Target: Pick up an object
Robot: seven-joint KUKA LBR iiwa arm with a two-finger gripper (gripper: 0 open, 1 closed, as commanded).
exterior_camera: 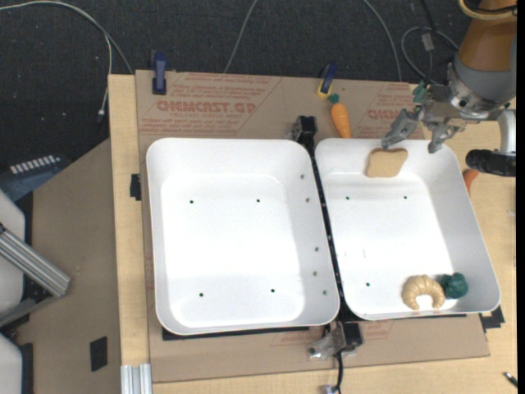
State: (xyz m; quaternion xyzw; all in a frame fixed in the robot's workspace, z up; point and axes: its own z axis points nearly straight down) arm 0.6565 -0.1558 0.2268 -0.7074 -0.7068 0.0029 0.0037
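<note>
Gripper (417,134) fingers are spreading apart, hovering over the right bin's (467,220) far edge beside the bread piece (385,164). Approach step, I judge; next calls for lowering around it.

Arm (486,35) is showing at top right: orange band, rounded and glossy, taking up most of the visible body, with a thin yellowish rim curving across its upper part. Below the band a grey wrist section (480,84) is narrowing into a silvery metal flange. Gripper (418,136) is hanging off it: two thin grey metal fingers (398,134), each angular and bent, darker at the joints. A small teal-green bit is sitting on the gripper body near the flange. Dark cables (422,27) are running beside the arm's left edge. Finer screws and markings are blurring out, too small to tell.
</note>
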